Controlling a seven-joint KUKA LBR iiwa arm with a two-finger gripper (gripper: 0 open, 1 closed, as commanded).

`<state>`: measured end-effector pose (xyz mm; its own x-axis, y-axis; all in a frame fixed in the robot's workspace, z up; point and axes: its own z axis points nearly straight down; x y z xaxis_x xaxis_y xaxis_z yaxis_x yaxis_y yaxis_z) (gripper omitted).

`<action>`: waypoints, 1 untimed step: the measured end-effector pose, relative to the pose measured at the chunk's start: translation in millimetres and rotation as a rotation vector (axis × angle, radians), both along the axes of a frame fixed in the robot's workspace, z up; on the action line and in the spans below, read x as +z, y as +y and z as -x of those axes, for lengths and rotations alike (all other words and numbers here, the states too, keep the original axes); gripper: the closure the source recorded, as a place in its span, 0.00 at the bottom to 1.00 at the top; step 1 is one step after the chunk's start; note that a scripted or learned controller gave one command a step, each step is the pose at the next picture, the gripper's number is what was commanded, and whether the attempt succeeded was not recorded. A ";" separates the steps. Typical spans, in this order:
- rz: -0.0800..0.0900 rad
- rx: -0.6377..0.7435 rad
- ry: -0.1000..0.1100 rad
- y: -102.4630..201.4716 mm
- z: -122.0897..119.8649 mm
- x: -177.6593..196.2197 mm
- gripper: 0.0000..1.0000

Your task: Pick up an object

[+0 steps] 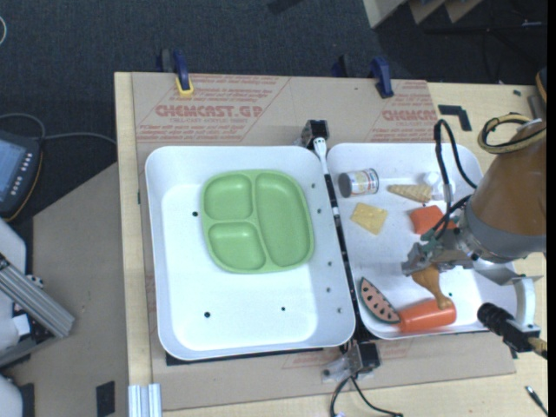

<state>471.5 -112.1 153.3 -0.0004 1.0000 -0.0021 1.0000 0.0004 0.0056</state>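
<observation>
Jaws: I see the gripper (427, 263) low inside the right bin (395, 156), but I cannot tell if it is open or closed; the dark parts hide this.
Under the jaws: a brown-orange toy piece (432, 284) lies just below them. I cannot tell if they touch it.
Near front rim: an orange carrot-like toy (427, 316) lies beside a watermelon slice (380, 301), which is at its left.
Behind the jaws: an orange-red block (425, 219) is partly covered by cables.
Further back: a yellow cheese wedge (368, 217), a small jar (359, 182) lying on its side, and a tan cone-shaped piece (408, 192) near the far wall.
Left bin (174, 276): it holds a green divided plate (258, 221), well apart from the arm (514, 198).
Worktop (130, 189): it carries both bins side by side.
</observation>
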 end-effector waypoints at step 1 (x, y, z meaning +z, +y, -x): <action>0.000 0.000 0.000 -5.6 6.7 57.5 1.00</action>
